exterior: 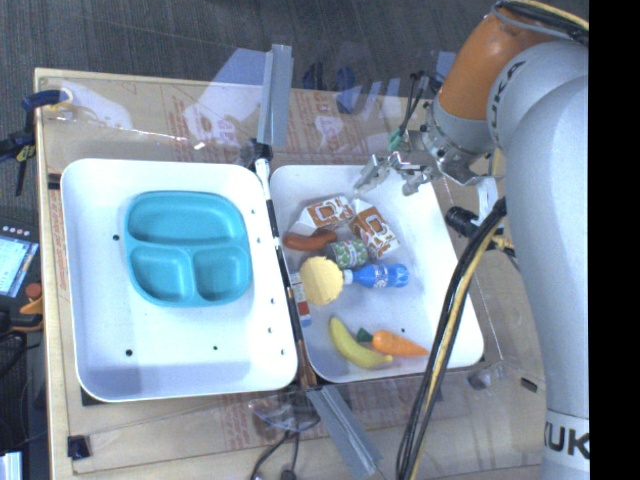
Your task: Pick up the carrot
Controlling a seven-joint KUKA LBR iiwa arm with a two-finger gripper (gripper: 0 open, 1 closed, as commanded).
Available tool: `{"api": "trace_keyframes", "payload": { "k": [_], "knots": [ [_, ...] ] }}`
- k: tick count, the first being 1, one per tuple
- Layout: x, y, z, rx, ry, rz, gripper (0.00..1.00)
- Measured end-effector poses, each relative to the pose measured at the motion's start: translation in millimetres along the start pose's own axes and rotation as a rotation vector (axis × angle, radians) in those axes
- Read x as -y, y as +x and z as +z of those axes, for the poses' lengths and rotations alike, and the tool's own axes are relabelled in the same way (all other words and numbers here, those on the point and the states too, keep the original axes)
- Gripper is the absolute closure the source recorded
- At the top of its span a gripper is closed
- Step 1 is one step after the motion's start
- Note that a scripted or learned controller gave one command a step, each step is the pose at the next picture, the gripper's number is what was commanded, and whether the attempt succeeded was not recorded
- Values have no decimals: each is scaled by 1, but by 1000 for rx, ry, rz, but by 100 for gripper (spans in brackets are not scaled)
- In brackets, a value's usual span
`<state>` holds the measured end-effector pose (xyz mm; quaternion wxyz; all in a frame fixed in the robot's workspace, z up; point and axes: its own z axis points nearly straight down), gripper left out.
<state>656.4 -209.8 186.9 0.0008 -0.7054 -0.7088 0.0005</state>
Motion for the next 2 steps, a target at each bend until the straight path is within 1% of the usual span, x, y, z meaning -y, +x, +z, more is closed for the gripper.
{"api": "trace_keyframes", "payload": {
  "k": [1,2],
  "knots": [
    [-5,39,69,7,-15,-193,0],
    [85,63,79,12,-37,-324,0]
  ]
}}
